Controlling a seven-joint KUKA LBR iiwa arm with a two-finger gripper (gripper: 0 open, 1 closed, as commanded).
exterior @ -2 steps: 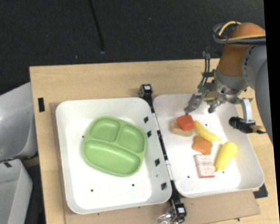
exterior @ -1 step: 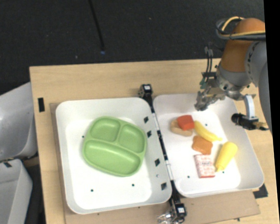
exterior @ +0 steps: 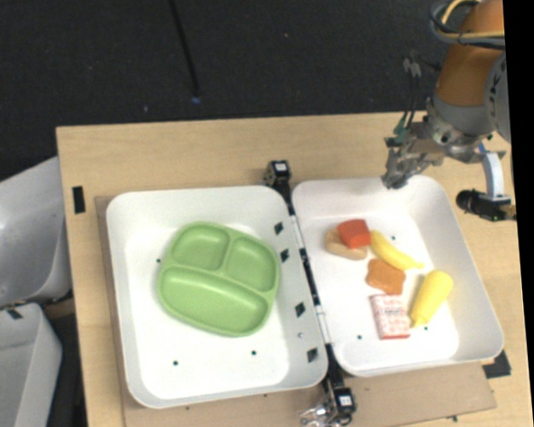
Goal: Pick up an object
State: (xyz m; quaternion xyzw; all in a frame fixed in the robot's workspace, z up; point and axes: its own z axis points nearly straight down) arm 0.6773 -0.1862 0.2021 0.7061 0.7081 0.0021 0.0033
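Note:
The right bin (exterior: 430,197) holds a cluster of small things: a red block (exterior: 353,232) on a tan piece (exterior: 340,247), a yellow banana (exterior: 393,252), an orange block (exterior: 385,275), a yellow corn-like piece (exterior: 431,298) and a red-and-white packet (exterior: 390,316). My gripper (exterior: 398,176) hangs over the bin's far edge, up and to the right of the cluster, with nothing seen in it.
The left bin (exterior: 140,354) carries a green sectioned plate (exterior: 219,277). Clips and fittings (exterior: 279,172) run along the seam between the bins. A white machine housing (exterior: 15,262) stands at the left. Wooden bench (exterior: 199,149) surrounds the bins.

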